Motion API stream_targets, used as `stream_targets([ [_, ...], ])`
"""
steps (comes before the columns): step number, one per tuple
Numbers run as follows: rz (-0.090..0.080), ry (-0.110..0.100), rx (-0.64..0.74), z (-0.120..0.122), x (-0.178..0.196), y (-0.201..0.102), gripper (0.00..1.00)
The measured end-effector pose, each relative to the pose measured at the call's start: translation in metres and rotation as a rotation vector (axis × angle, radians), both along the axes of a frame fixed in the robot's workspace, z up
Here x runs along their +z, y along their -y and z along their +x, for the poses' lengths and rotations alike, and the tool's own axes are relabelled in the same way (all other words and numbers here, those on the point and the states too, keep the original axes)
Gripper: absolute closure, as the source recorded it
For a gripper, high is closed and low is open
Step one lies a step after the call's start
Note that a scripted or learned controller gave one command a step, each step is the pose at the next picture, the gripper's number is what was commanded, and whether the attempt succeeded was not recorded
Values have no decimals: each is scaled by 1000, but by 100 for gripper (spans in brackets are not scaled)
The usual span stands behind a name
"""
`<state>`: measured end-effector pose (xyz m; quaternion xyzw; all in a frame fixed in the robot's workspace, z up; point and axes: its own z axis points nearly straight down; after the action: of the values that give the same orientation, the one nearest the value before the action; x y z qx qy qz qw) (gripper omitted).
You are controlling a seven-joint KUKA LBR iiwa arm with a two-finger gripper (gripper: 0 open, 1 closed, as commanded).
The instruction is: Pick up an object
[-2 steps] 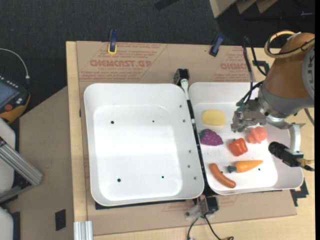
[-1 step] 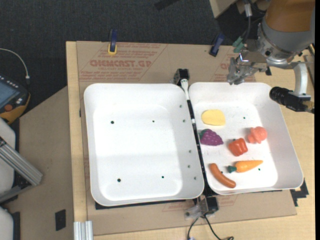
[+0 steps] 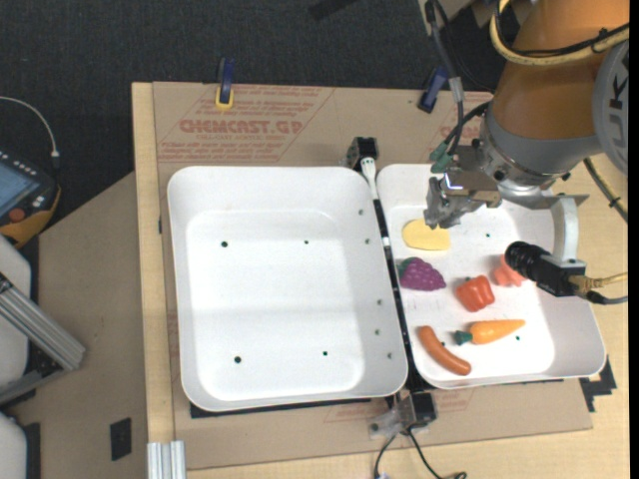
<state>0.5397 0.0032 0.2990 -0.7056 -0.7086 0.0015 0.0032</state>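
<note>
The right bin (image 3: 574,342) holds several toy foods: a yellow flat piece (image 3: 426,236), a purple grape bunch (image 3: 422,275), a red pepper (image 3: 475,291), a pink item (image 3: 507,273), an orange carrot (image 3: 491,332) and a red sausage (image 3: 441,350). My gripper (image 3: 439,218) hangs at the far left part of the right bin, its tips right at the top edge of the yellow piece. Whether the tips touch it I cannot tell.
The left bin (image 3: 200,208) lies beside the right one, with a black divider rail (image 3: 384,257) between them. A black cylinder on the arm's side (image 3: 539,267) reaches over the right bin's right part. Blue clamps (image 3: 225,83) hold the cardboard at the back.
</note>
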Motion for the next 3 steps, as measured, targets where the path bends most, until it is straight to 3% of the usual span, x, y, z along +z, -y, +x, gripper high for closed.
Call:
stream_targets([
  [2, 0, 10, 2, -46, 51, -109, 100],
  [3, -3, 10, -8, -59, 67, -50, 100],
])
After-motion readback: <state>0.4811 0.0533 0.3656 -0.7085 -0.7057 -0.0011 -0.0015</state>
